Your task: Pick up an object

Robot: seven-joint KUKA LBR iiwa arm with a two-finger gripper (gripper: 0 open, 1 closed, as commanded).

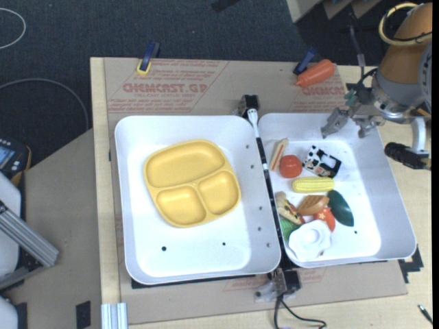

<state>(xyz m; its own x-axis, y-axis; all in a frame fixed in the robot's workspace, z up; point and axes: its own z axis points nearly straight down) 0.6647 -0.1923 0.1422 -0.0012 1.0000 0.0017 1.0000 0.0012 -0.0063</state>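
Toy cluster: a heap of small plastic play foods sits in the right shallow white plastic bin [394, 184], bunched toward its left and lower half.
Corn: a bumpy yellow toy corn cob [313, 185] lies flat across the middle of the pile.
Tomato: a smooth round red toy tomato [290, 165] sits just up-left of the corn.
Hot dog: a slim toy hot dog in a tan bun [278, 153] lies slanted beside the tomato, near the bin's left wall.
Cow piece: a black-and-white patched blocky toy [321, 161] sits just above the corn.
Leaf: a dark green glossy leaf-shaped toy [341, 208] lies at the pile's right.
Egg: a flat white fried-egg toy [309, 240] rests at the bin's front edge, brown and orange pieces packed just above it.
Gripper: the grey metal two-finger gripper [351, 123] hangs over the right bin's upper part, well apart from the toys; fingers spread, nothing between them.
Arm: grey wrist with an orange band [405, 50] comes in from upper right.
Left bin: the left shallow white plastic bin [130, 232] holds a smooth yellow three-compartment plastic plate [191, 181].
Desk: brown cardboard-covered desk [103, 101] with red print carries both bins; an orange carrot-shaped toy [315, 72] lies on it behind the right bin.
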